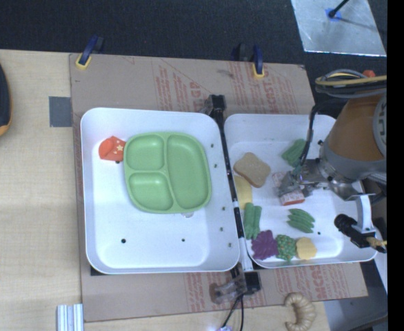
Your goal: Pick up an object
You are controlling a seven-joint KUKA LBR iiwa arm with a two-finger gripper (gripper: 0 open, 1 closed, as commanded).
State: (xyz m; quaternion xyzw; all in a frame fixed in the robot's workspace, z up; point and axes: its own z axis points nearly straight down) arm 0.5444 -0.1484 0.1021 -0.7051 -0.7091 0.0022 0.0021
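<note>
My gripper point(289, 185) is down inside the right bin point(326, 131), reaching in from the right under the grey and orange arm point(354, 140). It sits directly over a small red and white object point(294, 199), which it partly hides. A brown bread slice point(251, 168) lies just to its left. A green leafy piece point(295, 150) is behind it and a green pea pod point(300, 219) is in front.
Along the right bin's left and front sides lie a yellow piece point(243, 190), a green vegetable point(251, 219), purple grapes point(263, 243), broccoli point(285, 247) and a yellow lemon point(306, 248). The left bin point(154, 254) bears a green divided plate point(167, 171) and a red fruit point(111, 148).
</note>
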